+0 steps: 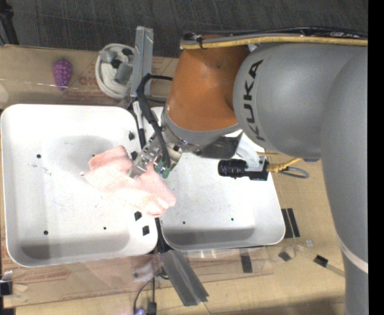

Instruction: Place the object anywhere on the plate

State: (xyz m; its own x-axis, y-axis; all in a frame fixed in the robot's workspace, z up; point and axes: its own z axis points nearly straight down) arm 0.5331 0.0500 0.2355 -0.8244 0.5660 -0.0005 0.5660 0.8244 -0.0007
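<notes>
Pink cloth (131, 181) lay beneath our gripper (141, 165); its grasp we couldn't tell. Next we needed a secure lift.

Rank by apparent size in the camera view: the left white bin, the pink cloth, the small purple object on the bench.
1. Left white bin
2. Pink cloth, lying in the left bin
3. Small purple object, clearly smallest

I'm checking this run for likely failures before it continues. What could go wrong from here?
The pink cloth is soft and drapes over the edge between the left bin and right bin, so it may snag on that edge or slip away when lifted. The gripper sits at the cloth's edge, so it might catch only a thin fold.
</notes>
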